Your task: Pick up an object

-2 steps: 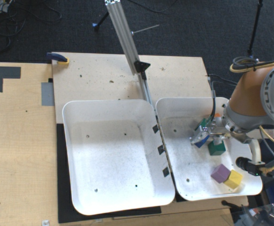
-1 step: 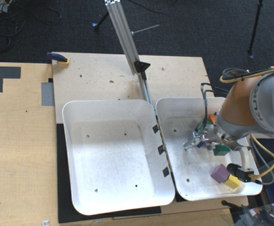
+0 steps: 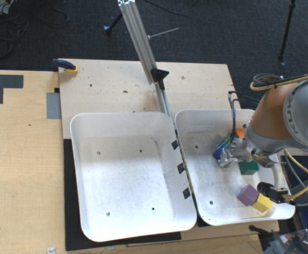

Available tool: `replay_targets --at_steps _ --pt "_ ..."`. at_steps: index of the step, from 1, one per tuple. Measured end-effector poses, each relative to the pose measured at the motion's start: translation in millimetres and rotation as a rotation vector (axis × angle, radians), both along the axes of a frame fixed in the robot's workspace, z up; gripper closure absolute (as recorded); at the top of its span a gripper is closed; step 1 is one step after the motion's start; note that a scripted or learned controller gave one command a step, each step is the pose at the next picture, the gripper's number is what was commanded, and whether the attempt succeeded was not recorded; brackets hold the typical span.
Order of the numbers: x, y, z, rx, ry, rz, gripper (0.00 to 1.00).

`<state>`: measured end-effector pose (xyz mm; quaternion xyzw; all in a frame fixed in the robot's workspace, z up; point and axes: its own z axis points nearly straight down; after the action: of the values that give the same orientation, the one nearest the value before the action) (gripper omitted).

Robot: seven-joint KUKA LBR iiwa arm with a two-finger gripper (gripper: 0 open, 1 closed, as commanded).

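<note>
The jaws I honestly cannot read from here: the gripper (image 3: 227, 157) is a small silvery clump low in the right bin (image 3: 207, 136), with the arm's orange band (image 3: 270, 112) looming over it, and whether anything sits between the tips is beyond me.

Nearest to me, at the bin's near right corner, a yellow block (image 3: 262, 206) lies touching a purple block (image 3: 247, 194). They look like small toy cubes: light, stiff, flat-sided, nothing that would break if dropped. I would guess their smooth faces could slip a bit, so two opposite flat faces are the place to take hold, squarely and not across a corner. The purple one has open floor on its left, which looks the easier approach.

A little farther in, a green block (image 3: 248, 167) sits just right of the gripper, half under the wrist. A blue piece (image 3: 219, 151) is right against the gripper's left side, and an orange piece (image 3: 240, 133) peeks out beyond it.

The left bin (image 3: 90, 126) lies alongside, and past both bins a slanted aluminium rail (image 3: 141, 38) rises from the bench (image 3: 111, 83).
</note>
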<state>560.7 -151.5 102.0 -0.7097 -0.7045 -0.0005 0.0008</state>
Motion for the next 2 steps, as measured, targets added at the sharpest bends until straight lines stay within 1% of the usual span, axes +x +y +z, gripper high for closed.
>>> replay_targets --at_steps 1,2 --pt "1 -1 63 -0.002 -0.003 0.009 1.00" --pt "4 -4 106 -0.002 -0.002 0.008 1.00"
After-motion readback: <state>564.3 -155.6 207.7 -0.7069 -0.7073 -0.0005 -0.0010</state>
